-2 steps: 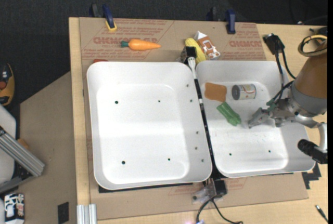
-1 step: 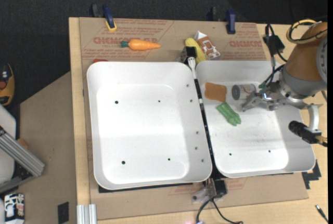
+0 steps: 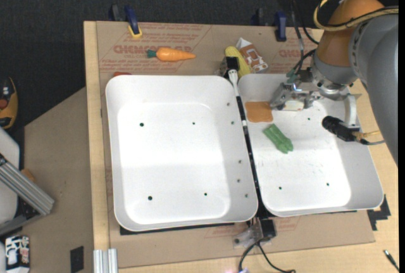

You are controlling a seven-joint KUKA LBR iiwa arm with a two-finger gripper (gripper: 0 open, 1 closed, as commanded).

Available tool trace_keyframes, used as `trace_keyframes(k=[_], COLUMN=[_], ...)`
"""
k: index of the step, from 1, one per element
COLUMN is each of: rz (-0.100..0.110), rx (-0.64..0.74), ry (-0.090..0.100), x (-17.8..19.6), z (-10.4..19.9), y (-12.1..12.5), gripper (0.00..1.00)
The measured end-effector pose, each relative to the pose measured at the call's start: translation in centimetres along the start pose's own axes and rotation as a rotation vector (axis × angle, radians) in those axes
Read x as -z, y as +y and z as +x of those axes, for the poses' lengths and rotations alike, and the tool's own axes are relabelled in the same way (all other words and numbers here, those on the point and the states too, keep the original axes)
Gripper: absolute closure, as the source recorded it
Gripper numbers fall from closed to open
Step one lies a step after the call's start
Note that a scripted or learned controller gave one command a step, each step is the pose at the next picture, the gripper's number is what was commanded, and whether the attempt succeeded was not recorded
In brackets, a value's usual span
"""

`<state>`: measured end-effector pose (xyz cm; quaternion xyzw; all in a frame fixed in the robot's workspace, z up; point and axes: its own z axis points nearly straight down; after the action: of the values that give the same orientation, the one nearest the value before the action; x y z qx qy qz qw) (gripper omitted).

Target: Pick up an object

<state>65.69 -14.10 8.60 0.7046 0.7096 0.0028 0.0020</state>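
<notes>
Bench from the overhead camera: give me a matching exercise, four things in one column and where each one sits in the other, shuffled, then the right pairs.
Things:
1. carrot
2. green piece
3. brown piece
4. gripper

Places:
A. right bin, against its left wall
B. on the board behind the left bin
C. over the back of the right bin
D. right bin, toward the middle of its floor

Pairs: 1-B, 2-D, 3-A, 4-C
</notes>
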Motion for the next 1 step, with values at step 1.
trace_keyframes(k=[1], rz=[-0.001], rx=[-0.004], ry=[-0.004], x=[1.2], z=[-0.46], y=[-0.13], gripper=[1.0])
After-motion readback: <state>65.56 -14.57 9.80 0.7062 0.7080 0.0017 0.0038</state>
